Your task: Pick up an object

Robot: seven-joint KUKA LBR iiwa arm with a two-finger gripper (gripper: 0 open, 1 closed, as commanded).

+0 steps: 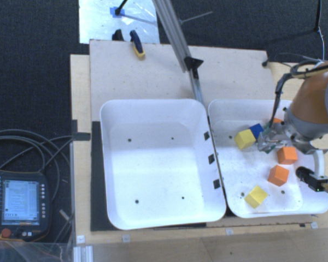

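The right bin (229, 201) holds several small blocks. A yellow block (244, 139) lies at its upper left, with a blue block (257, 130) touching it on the right. Two orange blocks sit further right, one (287, 155) above the other (279, 175). A second yellow block (256, 196) rests near the bin's front. My gripper (268, 144) hangs low in the right bin, just right of the blue block and left of the upper orange block. Its fingertips are too small and dark to read.
The left bin (112, 119) stands beside the right one, their rims meeting at the middle. A metal pole (172, 26) slants down to the bins' shared rear corner. A teach pendant (19, 203) with cables lies on the floor at left.
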